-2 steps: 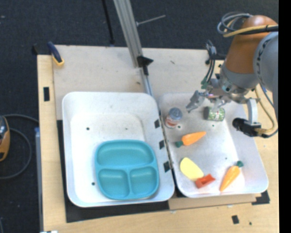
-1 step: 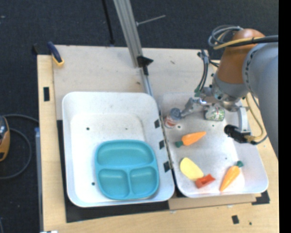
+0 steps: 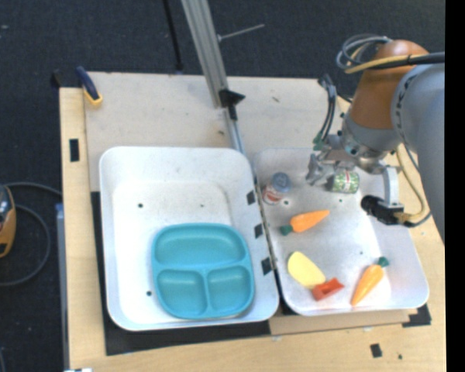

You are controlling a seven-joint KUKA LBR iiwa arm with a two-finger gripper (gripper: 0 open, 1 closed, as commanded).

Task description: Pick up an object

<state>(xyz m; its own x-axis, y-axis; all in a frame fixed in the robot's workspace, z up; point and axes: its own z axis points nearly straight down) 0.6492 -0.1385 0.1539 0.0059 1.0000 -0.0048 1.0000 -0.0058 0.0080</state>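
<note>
Hand (image 3: pixel 331 170) low over the far side of the right bin (image 3: pixel 399 242), near its back wall, just beside a small greenish round thing (image 3: pixel 345 181). Opening of the hand impossible to read from this slant; cannot tell whether anything sits in it. Greenish thing touching or nearly touching the hand on its right, but too blurred to call held.

Task's thing not fixed by name, so any of the bin's pieces would do. Nearest: the greenish ball, then a small grey-and-red can (image 3: pixel 277 187) at the bin's left edge. Further forward: a carrot (image 3: pixel 309 221) mid-bin, a yellow lump (image 3: pixel 304 269) with a red block (image 3: pixel 328 288) touching it, a second carrot (image 3: pixel 368 282) near the front right corner.

Probably all toy food: light, hard-skinned plastic, rigid, unlikely to break. Likely slick, too. Round ball apt to squirt out or roll against the wall; best pinched across its middle, straight down. Carrots easier: across the thick part of the body, crosswise to the long axis, away from the taper. Red block awkward while pressed against the yellow lump.

Left bin (image 3: pixel 139 177) with a blue tray (image 3: pixel 203 280), well apart from the hand.
</note>
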